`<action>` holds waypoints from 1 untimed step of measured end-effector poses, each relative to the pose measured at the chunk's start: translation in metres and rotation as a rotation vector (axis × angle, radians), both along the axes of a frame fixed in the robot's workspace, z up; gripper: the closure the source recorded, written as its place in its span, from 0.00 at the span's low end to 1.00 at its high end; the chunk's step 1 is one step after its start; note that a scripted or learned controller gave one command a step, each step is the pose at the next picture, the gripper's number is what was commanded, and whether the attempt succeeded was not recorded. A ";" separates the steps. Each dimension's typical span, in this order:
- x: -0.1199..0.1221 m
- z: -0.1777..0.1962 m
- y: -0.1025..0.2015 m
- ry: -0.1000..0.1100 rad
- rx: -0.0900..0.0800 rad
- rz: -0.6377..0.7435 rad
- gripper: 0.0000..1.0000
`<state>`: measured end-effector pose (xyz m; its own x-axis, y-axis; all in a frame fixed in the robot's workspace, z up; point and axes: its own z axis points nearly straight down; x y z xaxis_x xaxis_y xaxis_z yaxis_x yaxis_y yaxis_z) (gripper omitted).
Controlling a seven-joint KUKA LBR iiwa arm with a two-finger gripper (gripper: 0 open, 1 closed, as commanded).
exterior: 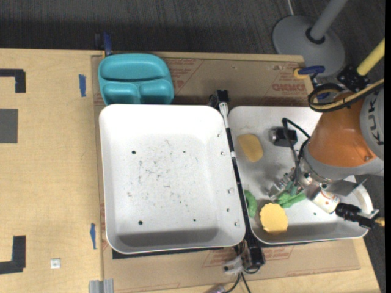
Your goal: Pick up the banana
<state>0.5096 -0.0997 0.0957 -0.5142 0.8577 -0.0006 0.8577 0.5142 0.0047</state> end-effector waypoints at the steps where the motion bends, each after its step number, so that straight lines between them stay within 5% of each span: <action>1: 0.000 0.000 0.000 0.000 0.000 0.000 0.00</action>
